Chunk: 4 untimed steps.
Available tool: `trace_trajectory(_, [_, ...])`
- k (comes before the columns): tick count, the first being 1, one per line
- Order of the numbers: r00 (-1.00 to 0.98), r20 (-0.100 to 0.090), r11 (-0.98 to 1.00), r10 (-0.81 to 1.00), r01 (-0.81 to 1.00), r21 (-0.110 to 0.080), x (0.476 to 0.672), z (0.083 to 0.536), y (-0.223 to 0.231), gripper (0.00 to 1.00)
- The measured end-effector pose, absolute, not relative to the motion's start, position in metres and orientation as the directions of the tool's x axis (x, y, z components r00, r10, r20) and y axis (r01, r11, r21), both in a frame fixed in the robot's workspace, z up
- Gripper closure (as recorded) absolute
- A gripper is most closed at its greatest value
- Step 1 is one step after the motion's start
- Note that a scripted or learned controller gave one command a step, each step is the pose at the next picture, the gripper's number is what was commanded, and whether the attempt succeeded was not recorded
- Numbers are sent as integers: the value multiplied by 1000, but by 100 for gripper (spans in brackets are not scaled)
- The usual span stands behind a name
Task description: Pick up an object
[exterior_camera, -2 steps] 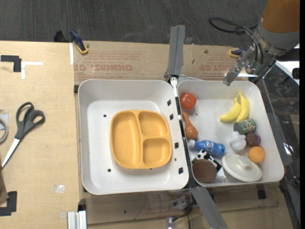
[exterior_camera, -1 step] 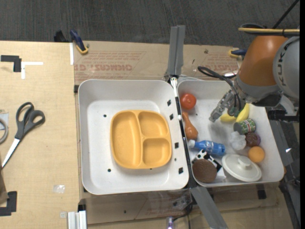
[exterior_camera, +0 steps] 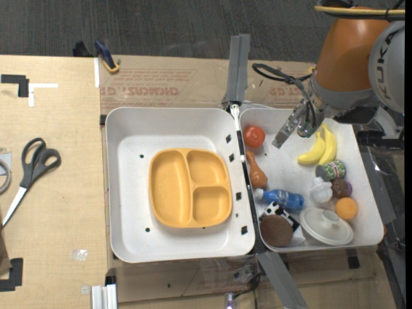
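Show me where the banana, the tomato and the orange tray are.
banana [exterior_camera: 320, 149], camera view, middle of the yellow curve.
tomato [exterior_camera: 255, 136], camera view, centre of the red ball.
orange tray [exterior_camera: 168, 179], camera view, floor of its large compartment.

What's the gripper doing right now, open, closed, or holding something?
Gripper: open, holding nothing, hanging over the right bin beside the banana.

One camera overhead, slanted down on both bins [exterior_camera: 116, 172].
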State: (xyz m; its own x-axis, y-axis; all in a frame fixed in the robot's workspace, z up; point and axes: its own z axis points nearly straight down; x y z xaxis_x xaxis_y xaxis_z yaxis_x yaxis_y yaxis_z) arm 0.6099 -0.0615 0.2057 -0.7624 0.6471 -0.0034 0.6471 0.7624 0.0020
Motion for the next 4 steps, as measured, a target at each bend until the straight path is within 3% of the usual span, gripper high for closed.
trace_trajectory(1, [-792,-4,792,611,611,1,643,271,-98,100])
trace_trajectory(2, [-682,-2,682,731,731,1,585,93,-92,100])
trace_trajectory(3, [-601,-3,601,799,799,1,611,226,-48,100])
trace_trajectory(4, [-663,-4,663,748,748,1,561,291,-128,100])
